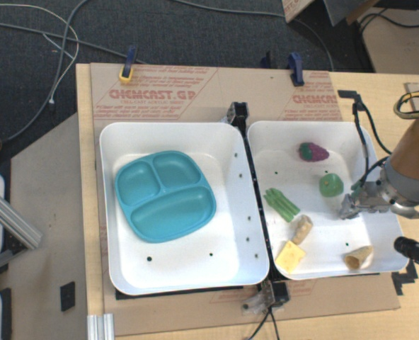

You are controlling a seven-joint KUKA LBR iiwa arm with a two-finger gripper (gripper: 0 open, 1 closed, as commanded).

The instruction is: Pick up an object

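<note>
Objects for the pick lie scattered in the right bin (266,211), and we count six of them: a purple piece (313,151) near the far wall, a green round piece (330,185) just below it, a green ridged stick (282,203) toward the bin's left side, a tan lump (302,229) beside that, a yellow wedge (290,256) at the near left corner, and a second tan piece (359,258) near the front rim on the right. They sit well apart, which we judge leaves room to come down on one without nudging the rest.

Our gripper (352,207) hangs low inside the right bin, at its right side, just below and to the right of the green round piece. We cannot tell how its jaws stand, and we see nothing between them, so we count nothing as held. Its place suggests the green round piece is the nearest candidate, though the tan piece by the front rim is also within reach.

In the left bin (117,246) a teal divided plate (166,194) lies flat. Both bins rest on a cardboard-covered counter (89,190), fixed by blue clamps (129,65) at the far edge, probably to keep it from sliding.
</note>
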